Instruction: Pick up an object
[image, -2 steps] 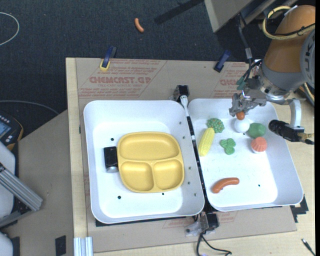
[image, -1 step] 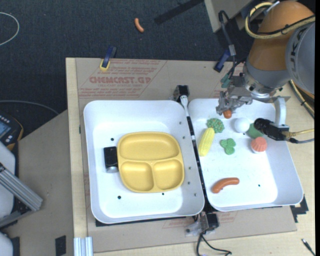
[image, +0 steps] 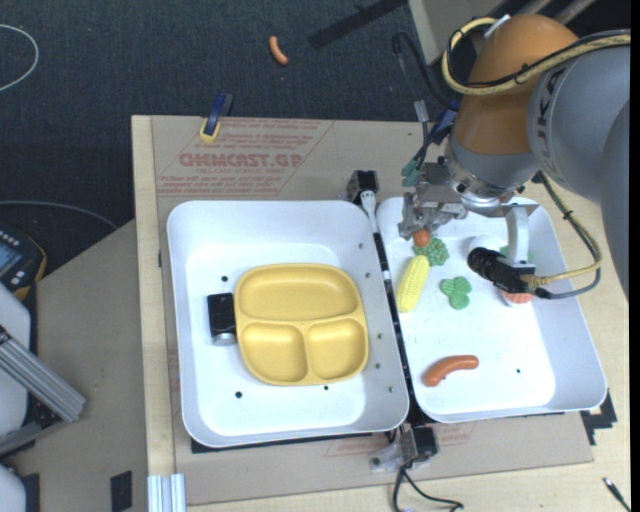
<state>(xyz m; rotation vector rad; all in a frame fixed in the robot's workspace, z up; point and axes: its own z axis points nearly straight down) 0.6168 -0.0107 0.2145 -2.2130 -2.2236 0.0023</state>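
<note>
Gripper (image: 424, 232) low over far-left corner of right bin (image: 570, 370); finger state cannot be told. Small orange-green toy (image: 430, 248) lies right at its tip. Corn cob (image: 412, 282) just nearer, broccoli (image: 457, 291) to its right, sausage (image: 450, 369) near. Left bin (image: 190, 300) bears yellow tray (image: 298, 322).
</note>
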